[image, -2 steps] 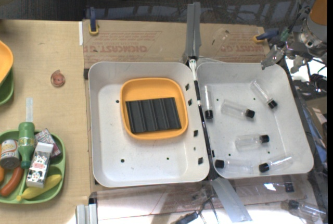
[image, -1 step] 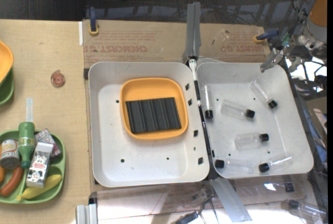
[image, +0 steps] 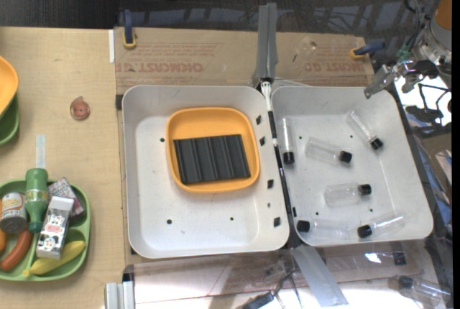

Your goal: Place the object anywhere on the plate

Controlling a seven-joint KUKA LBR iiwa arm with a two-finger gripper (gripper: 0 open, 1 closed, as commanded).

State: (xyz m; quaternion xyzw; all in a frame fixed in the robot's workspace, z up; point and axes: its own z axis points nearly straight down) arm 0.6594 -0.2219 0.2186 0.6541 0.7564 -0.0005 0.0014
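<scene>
An orange-yellow plate (image: 211,121) lies in the left bin (image: 144,221), and a dark ridged rectangular pad (image: 213,159) rests on it. Several clear vials with black caps lie scattered in the right bin (image: 406,157), among them one near the divider (image: 286,141), one in the middle (image: 328,151) and one at the front right (image: 379,226). My gripper (image: 382,79) hangs over the right bin's far right corner, above the rim and apart from every vial. Nothing is visibly held in it.
A grey divider post (image: 267,42) stands between the bins at the back. Clamps (image: 128,36) hold the cardboard backing. On the wooden table to the left are a green plate of toy food (image: 44,228), a yellow bowl (image: 6,85) and a small pink disc (image: 80,108).
</scene>
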